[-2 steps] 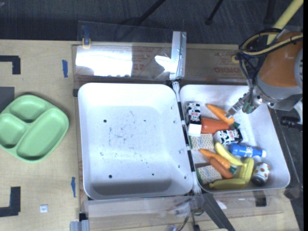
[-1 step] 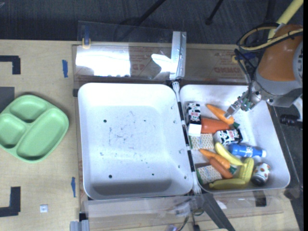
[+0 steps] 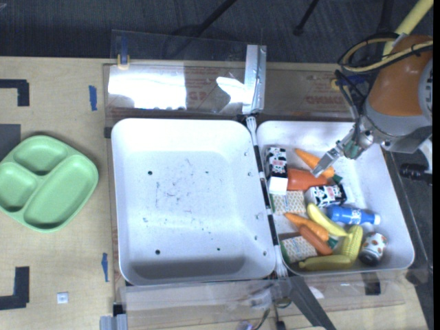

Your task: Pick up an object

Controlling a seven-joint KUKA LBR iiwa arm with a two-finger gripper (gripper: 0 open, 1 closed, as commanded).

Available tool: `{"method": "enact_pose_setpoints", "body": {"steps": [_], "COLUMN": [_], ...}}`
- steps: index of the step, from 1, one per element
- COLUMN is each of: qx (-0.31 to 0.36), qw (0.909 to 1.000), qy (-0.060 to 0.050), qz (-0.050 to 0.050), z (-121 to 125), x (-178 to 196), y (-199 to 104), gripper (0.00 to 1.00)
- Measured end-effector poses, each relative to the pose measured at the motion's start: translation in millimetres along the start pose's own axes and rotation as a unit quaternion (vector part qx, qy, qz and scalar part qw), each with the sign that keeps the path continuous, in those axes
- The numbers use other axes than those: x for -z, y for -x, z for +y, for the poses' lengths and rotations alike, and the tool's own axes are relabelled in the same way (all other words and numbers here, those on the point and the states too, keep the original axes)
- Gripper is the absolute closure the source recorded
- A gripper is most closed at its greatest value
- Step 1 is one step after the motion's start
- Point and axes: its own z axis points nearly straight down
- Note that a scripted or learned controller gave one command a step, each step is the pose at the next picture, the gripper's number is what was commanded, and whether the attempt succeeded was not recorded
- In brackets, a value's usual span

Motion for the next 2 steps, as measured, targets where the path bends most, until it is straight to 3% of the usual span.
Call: {"method": "enact_pose_setpoints", "body": {"steps": [1, 2], "qx": [0.026, 0.026], "qw": [0.9997, 0.9997], "qy": [0.001, 0.003], "qz": [-0.001, -0.003], "z": [9.6, 11.2], "x": [-52.6, -40.8], "y": [14.1, 15.1], "gripper": [0.0, 1.0]}}
